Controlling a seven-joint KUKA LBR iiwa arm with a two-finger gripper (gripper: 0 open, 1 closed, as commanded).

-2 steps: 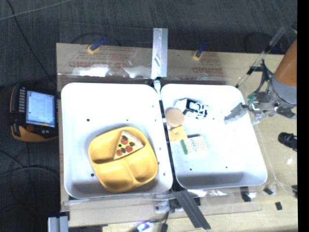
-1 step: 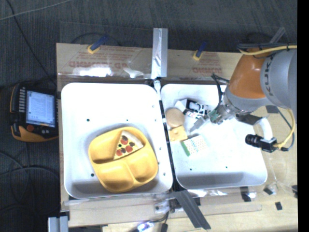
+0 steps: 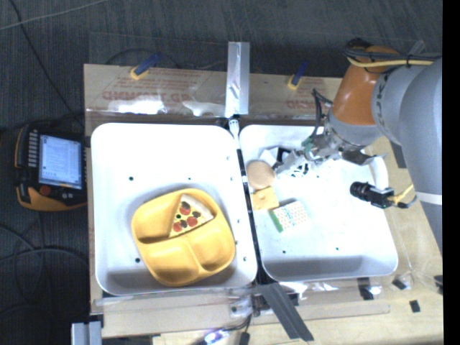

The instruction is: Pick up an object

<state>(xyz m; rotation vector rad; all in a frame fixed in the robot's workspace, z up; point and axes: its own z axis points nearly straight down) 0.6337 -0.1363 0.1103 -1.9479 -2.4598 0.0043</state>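
Camera view from above has my gripper (image 3: 286,158) over the rear-left part of the right bin (image 3: 338,243), reaching in from the right. I cannot tell whether it is spread or pressed together. From this slant its tip is a muddle of pale and dark parts against the white floor, and I see nothing plainly pinched in it.

The nearest thing to pick is the tan rounded object (image 3: 259,172), just beside my gripper and close against the bin's left wall. Toward the front of it lies a small yellow block (image 3: 263,198), and near that a white and green pad (image 3: 290,215), askew on the floor.

As I judge it, the tan object looks smooth and rounded, so a grip off its middle could squirt it out or set it rolling. The wall so near leaves little room on that side, and I could strike the rim instead. The yellow block is touching it or nearly so, I cannot tell which, so I might nudge or catch both.

I cannot make out what the pad really is, how high my gripper stands above the floor, or what the few small dark marks beneath it are. In the left bin (image 3: 122,157), a yellow divided plate (image 3: 165,254) bearing a pizza slice (image 3: 190,214) lies well apart from me.
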